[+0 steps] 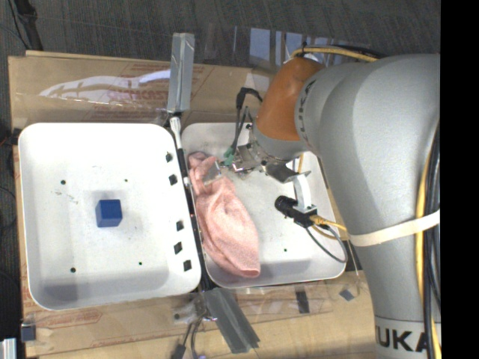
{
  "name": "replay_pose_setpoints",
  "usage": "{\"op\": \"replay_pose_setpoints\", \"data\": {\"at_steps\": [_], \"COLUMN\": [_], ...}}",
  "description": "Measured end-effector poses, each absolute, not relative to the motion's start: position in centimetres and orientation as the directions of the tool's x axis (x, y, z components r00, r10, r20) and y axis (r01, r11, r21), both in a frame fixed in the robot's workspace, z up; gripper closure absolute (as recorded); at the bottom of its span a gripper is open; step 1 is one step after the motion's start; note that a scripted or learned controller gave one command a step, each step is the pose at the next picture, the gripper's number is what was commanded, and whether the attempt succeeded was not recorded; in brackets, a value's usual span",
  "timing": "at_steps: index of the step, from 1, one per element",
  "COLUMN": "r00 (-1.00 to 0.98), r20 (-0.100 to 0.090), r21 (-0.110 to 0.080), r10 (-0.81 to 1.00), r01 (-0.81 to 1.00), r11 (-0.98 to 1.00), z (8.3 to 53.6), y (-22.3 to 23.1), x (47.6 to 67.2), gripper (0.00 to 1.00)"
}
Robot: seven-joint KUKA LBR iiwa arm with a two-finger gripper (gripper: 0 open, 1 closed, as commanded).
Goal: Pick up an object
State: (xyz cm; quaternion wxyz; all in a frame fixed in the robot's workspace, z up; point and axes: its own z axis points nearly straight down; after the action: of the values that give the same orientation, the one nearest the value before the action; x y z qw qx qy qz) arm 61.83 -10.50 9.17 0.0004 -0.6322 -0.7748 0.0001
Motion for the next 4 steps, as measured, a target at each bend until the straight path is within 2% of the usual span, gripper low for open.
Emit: {"op": "replay_pose_setpoints", "data": {"at_steps": [1, 2, 3, 4], "r00": [-0.171, -0.211, -0.279, -0.248], "r20": [0.000, 0.001, 0.001, 0.001], "r21": [-0.002, -0.001, -0.002, -0.002], "r10": [0.985, 0.978, 0.960, 0.969], "r01": [0.985, 0.978, 0.960, 0.969], "r11": [0.171, 0.211, 0.279, 0.248], "z": [9.2, 9.2, 9.1, 9.2], "y": [-14.8, -13.0, -12.0, -10.8], "x": [53.5, 58.7, 55.4, 59.7], "gripper": [0.00, 0.00, 0.00, 0.00]}}
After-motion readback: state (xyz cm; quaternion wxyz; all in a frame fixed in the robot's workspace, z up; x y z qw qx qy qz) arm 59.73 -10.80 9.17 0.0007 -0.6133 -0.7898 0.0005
